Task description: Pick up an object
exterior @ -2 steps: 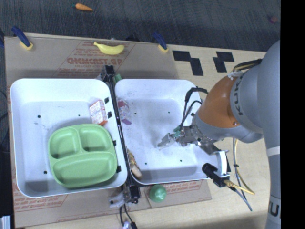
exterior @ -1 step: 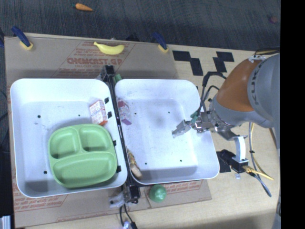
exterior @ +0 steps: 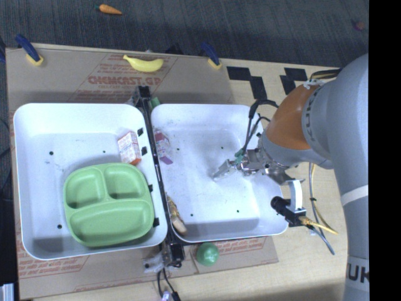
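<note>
The pincer is hanging inside the right bin, fingers narrow and gripping nothing. Well left of the pincer, one small packet is lying against that bin's left wall. Further left of the pincer, in the left bin, one green tray and one carton are sitting.

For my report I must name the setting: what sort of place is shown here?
Probably a robot laboratory for grasping tests. Two white bins sit on cardboard held by blue clamps, holding toy-like items such as a green divided plate, while the grey arm's gripper reaches in.
</note>
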